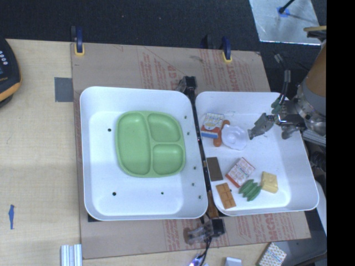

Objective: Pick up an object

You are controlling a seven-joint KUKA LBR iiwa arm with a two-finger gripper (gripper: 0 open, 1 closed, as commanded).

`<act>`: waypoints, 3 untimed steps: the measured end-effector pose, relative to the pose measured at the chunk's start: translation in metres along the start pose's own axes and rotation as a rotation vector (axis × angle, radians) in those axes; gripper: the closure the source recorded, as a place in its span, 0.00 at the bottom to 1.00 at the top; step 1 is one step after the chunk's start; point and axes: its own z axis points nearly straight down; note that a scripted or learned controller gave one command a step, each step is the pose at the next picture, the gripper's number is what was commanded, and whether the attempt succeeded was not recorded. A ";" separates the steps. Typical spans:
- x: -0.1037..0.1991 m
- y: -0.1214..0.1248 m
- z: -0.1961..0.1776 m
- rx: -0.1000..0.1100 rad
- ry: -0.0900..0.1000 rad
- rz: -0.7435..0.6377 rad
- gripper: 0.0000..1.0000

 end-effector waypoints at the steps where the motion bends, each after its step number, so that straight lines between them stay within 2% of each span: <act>1: 0.019 -0.058 0.119 0.016 0.005 0.000 0.00; 2: 0.008 0.005 0.171 -0.002 -0.001 -0.003 0.00; 3: 0.007 0.035 0.168 -0.005 -0.001 -0.001 0.00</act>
